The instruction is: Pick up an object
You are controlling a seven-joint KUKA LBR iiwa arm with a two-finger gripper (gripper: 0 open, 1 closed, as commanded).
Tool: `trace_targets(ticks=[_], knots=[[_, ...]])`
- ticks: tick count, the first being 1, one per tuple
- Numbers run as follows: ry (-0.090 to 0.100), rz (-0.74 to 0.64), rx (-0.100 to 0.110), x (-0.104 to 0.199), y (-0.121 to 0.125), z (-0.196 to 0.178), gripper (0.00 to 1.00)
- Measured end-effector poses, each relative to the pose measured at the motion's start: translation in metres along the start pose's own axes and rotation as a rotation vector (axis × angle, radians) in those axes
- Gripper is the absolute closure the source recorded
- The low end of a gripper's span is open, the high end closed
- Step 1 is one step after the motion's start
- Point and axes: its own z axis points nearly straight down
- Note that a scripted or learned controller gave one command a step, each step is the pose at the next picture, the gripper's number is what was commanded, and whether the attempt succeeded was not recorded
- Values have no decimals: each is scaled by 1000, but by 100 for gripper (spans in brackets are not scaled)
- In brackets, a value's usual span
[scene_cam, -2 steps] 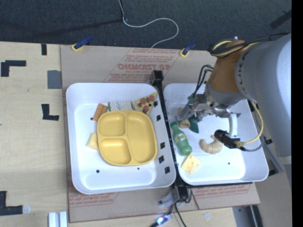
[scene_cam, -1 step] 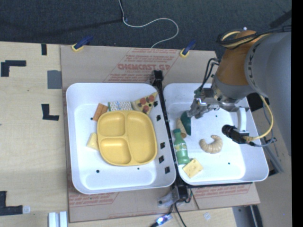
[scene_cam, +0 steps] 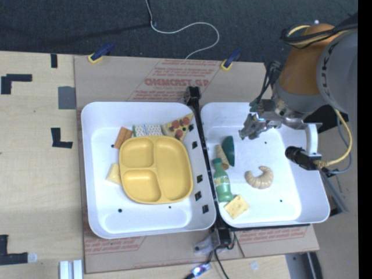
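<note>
- Looking down at a slant on two shallow white bins side by side: the left bin (scene_cam: 93, 173) and the right bin (scene_cam: 302, 205), resting on cardboard sheets on a wooden bench.
- The grey arm with its orange band (scene_cam: 305, 65) enters from 3 o'clock and reaches over the upper part of the right bin.
- The gripper (scene_cam: 251, 128) hangs over bare bin floor at about 11 o'clock within the right bin. Its fingers appear slightly spread with nothing between them, though they are small and dark in this view.
- A croissant-shaped toy (scene_cam: 260, 177) lies near the centre of the right bin, at about 6 o'clock from the gripper and well apart from it.
- A dark green rounded object (scene_cam: 227, 149) lies along the right bin's left side, at about 8 o'clock from the gripper.
- A green bottle (scene_cam: 221, 181) lies just below it, against the left wall.
- A yellow cheese-like wedge (scene_cam: 236, 207) sits at 7 o'clock in the right bin, just beside the bottle's base.
- In the left bin, a yellow divided plate (scene_cam: 156, 168) fills the centre.
- Several small toy foods peek out around the plate's upper and left rim, among them a pizza slice (scene_cam: 179, 126) at 1 o'clock and an orange piece (scene_cam: 122, 137) at 11 o'clock.
</note>
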Motion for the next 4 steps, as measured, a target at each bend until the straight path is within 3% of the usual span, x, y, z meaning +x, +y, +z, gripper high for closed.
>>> trace_targets(ticks=[1,2,3,4], knots=[[1,-1,1,1,1,-33,100],[2,-6,5,50,-20,-43,100],[1,-5,8,98,-39,-27,100],[2,-5,7,140,-71,-34,100]])
